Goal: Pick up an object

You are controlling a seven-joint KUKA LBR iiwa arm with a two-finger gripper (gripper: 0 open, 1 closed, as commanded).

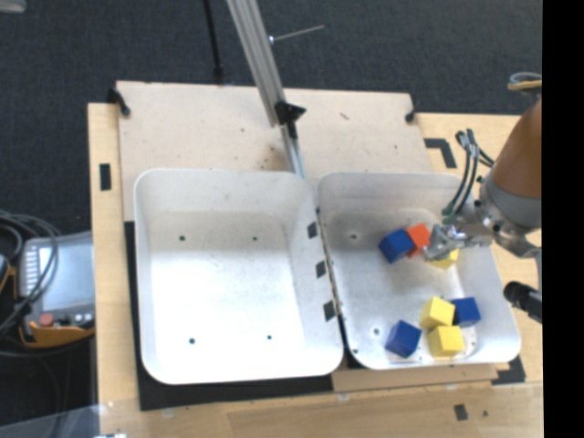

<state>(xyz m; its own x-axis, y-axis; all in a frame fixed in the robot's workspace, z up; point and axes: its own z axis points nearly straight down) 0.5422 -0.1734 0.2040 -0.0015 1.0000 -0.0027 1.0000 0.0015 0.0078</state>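
Observation:
The right bin holds several small blocks. A blue block and an orange block lie side by side near its middle. A yellow block lies partly under my gripper, which hangs low just right of the orange block. Nearer the front are a blue block, two yellow blocks and another blue block. I see no block clearly between the fingers.
The left bin sits beside the right one across a shared rim. A slanted metal post rises behind the bins. A control pendant and cables lie off the bench's left.

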